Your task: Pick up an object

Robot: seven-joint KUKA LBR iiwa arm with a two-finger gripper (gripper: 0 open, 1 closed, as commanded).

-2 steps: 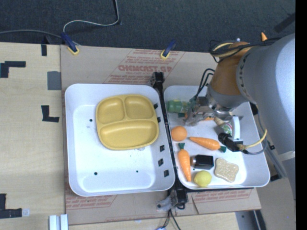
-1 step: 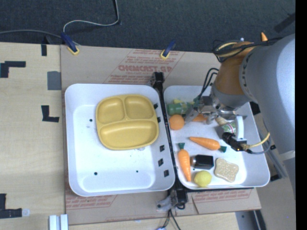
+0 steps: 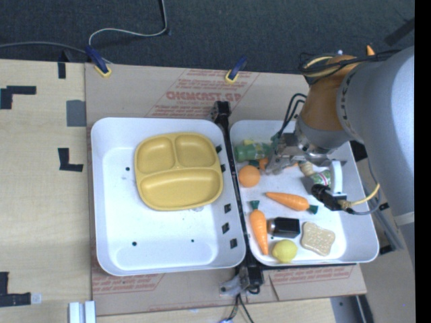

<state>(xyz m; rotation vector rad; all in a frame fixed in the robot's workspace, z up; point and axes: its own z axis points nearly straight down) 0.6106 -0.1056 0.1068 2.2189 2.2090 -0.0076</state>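
Lighting even and fairly bright, diffuse overhead. Both white bins (image 3: 108,200) near clipping on their floors, with soft glare along the rims. Shadows short and soft: a faint one under the yellow divided plate (image 3: 179,169), darker ones beneath the arm (image 3: 363,106) (which is large in frame and slightly soft). Overall resolution low; small items in the right bin (image 3: 360,237) smeared, labels unreadable. Dark carpet (image 3: 269,19) at top shows noise, little detail.
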